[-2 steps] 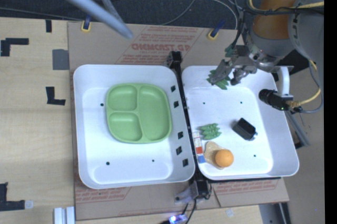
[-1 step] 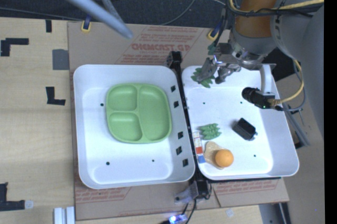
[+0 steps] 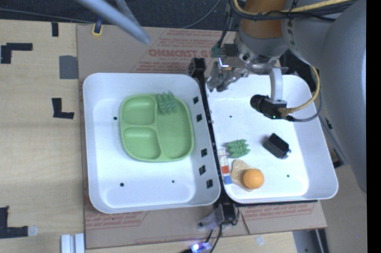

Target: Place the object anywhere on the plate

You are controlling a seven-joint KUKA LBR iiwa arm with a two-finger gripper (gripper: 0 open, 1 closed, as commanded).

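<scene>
A green divided plate [image 3: 156, 128] lies in the left bin [image 3: 107, 186]. A small green ridged object [image 3: 167, 102] rests on the plate's upper right compartment. My gripper [image 3: 218, 78] hangs over the far end of the wall between the two bins, up and to the right of the plate, with nothing visibly held. A similar small green object [image 3: 237, 147] lies in the right bin [image 3: 309, 183], below the gripper.
The right bin also holds a black block [image 3: 277, 145], an orange ball [image 3: 253, 178] on a tan piece, and a thin red, white and blue item [image 3: 223, 164] by the divider. A black cable fitting [image 3: 265, 105] hangs from the wrist.
</scene>
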